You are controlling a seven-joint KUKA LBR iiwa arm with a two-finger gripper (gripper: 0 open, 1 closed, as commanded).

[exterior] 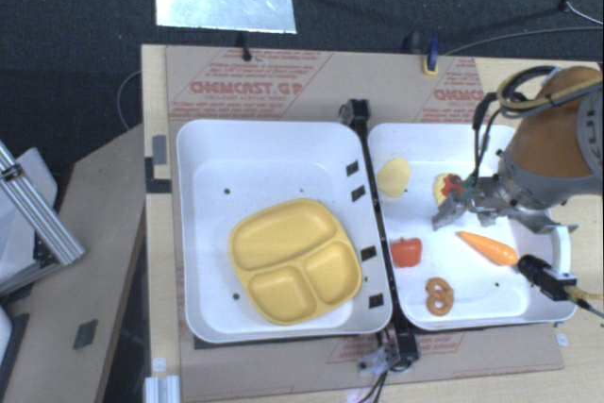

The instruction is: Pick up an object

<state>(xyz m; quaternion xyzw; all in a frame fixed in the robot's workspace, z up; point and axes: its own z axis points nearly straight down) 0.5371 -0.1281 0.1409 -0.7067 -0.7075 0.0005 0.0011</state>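
Pincer (451, 208) of grey metal hung low in the right bin (415, 144); finger spacing could not be judged. Just beside it lay a tapered orange carrot (488, 247), a yellow piece (441, 187), a pale rounded chip (394, 175), a red chunk (406, 252) and a knotted pretzel (438, 295). Left bin (203, 203) held a glossy yellow three-compartment tray (294, 259).

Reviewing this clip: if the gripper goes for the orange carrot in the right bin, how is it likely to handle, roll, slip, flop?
The carrot looks like a smooth, tapered toy piece, so it is probably stiff and light. Its rounded body lying flat on the right bin floor suggests it may roll or pivot if nudged sideways. The taper could let it slip toward the thin end under the gripper.
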